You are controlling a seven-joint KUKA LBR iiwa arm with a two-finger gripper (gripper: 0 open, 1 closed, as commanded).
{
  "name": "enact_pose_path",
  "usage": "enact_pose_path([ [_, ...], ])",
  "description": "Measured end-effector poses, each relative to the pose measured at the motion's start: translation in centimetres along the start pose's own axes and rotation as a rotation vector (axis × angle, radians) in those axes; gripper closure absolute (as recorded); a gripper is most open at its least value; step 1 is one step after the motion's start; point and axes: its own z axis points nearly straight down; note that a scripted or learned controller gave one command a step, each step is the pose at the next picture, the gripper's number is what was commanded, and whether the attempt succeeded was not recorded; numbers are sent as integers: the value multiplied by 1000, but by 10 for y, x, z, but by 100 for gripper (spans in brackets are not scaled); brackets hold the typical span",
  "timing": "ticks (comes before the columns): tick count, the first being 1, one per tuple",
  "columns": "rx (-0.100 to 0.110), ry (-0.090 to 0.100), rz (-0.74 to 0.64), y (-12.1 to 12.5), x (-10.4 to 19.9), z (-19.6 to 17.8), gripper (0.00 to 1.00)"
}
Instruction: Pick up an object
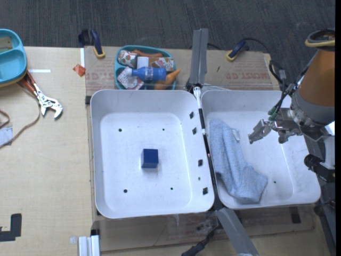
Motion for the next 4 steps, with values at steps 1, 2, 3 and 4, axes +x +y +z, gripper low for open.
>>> enact_pose_path([
  [1,-3,-1,177,-12,-43,-25,0],
  [2,2,0,304,16,62,30,0],
  [3,4,-2,306,16,61,22,100],
  [4,3,-2,307,16,61,22,0],
])
